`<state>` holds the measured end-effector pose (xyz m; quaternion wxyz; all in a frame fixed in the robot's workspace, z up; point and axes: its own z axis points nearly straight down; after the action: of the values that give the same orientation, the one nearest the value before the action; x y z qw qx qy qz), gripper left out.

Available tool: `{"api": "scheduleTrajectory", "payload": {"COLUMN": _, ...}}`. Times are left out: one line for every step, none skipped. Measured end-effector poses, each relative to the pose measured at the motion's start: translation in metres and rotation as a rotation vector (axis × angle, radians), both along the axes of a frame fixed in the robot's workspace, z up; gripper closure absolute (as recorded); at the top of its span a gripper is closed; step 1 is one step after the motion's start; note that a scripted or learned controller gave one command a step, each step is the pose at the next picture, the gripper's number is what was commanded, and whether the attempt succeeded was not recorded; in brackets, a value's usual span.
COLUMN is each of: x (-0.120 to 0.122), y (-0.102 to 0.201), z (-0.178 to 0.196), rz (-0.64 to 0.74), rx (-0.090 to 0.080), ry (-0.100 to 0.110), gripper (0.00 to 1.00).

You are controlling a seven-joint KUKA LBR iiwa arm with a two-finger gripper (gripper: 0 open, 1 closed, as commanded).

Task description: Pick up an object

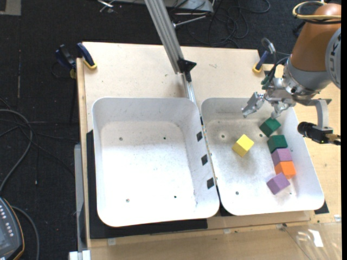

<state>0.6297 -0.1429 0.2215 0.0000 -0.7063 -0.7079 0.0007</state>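
Upper right of the frame, my gripper (pixel 267 106) hangs with fingers spread apart, holding nothing — just above the dark green cube (pixel 269 127) in the right bin (pixel 255 207). I worry about the row of blocks — crowded neighbours could block a finger.

Yellow cube (pixel 243 144) lies mid right bin; green, purple, orange blocks (pixel 280 155) line its right side

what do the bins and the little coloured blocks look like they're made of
Bins: probably moulded white plastic, smooth with rounded corners, speckled with scuffs. Blocks, such as the yellow block: matte, evenly coloured cubes, likely foam or painted wood; the view cannot settle which.
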Motion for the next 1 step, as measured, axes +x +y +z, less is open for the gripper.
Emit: {"api": "scheduleTrajectory", "payload": {"x": -0.0022, "y": 0.0246, "z": 0.0467, "rz": 0.003, "rx": 0.0, "ry": -0.007, "gripper": 0.0}}
